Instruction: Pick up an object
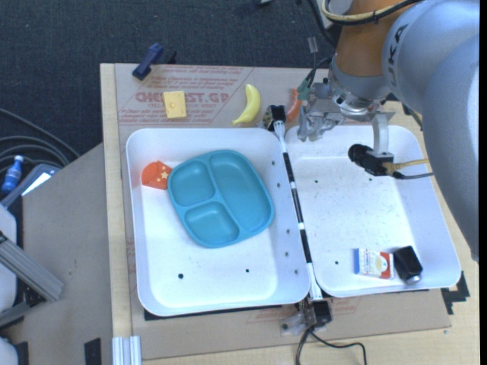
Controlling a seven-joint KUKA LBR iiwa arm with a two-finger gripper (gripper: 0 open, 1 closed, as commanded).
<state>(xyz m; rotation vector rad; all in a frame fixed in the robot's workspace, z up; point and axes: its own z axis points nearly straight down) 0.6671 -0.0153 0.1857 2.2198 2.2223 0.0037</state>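
Hanging over the far edge of the right bin [426,204], the gripper [313,126] sits just beyond that bin's back-left corner, with the grey arm [434,44] and its orange band [373,21] rising behind it toward the upper right. Whether the jaws are apart or together cannot be told from this angle, and nothing shows between them.

Taking the right bin as the landmark: inside it, near its front-right corner, a small white and red box [372,263] lies flat, and a black block [407,264] lies just beside it on the side nearer that corner. Near the bin's back wall, a black fitting with a yellowish cable [370,160] reaches in from the right. The middle of the bin floor is bare white with dark specks.

Touching the right bin along its left wall is the left bin [144,226]. A blue divided plate [221,198] lies in its middle, and a red-orange object [156,175] rests against the plate's far-left edge.

Beyond both bins, on the brown surface [122,128], a yellow banana [248,105] lies just left of the gripper, a yellow square piece [174,105] lies farther left, and a dark blue object [148,61] sits at the surface's back-left edge.
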